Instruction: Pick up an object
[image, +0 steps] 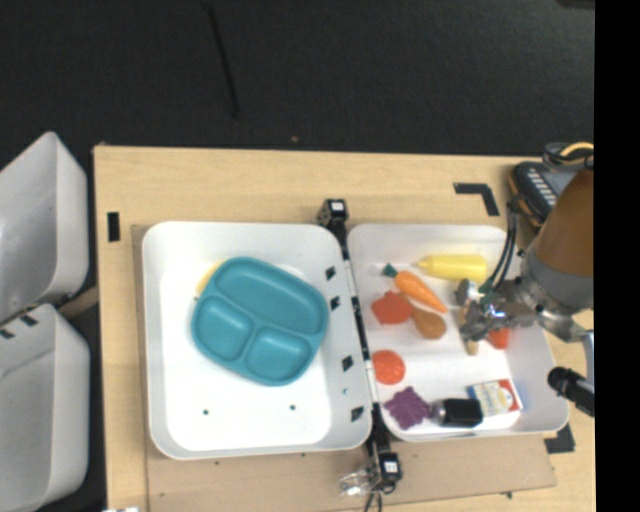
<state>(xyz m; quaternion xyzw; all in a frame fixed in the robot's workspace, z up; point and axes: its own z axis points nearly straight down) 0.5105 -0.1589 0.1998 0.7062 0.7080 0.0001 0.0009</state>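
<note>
The pale wooden surface (120, 320) carries two shallow white plastic bins side by side. One, the left white bin (165, 400), lies well away from the hand and holds a single teal plastic divided plate (260, 320) with three compartments; a sliver of something yellow peeks out from under the plate's far-left edge, too hidden to identify. The other, the right white bin (440, 375), lies under the hand.

The one grey arm (565, 260) enters from the right, and its metal hand (478, 318) hangs low over the middle of the right bin. Whether it is clenched or released cannot be told, and nothing can be seen held in it.

Around the hand the toy pieces count as follows. One yellow plastic corn-like piece (455, 266) lies just beyond the hand toward the bin's far wall. One orange carrot with a green tip (418, 290) lies just beside it on the side toward the left bin, with one brown rounded piece (430, 323) close by. One red-orange chunk (392, 309) sits further that way. One small red piece (498, 338) lies almost beneath the hand. One orange round fruit (388, 368), one purple grape cluster (408, 407), one black cylinder (460, 411) and one small printed carton in white, red and blue (496, 398) lie nearer the bin's near wall. The carton's print is too small to read.
</note>
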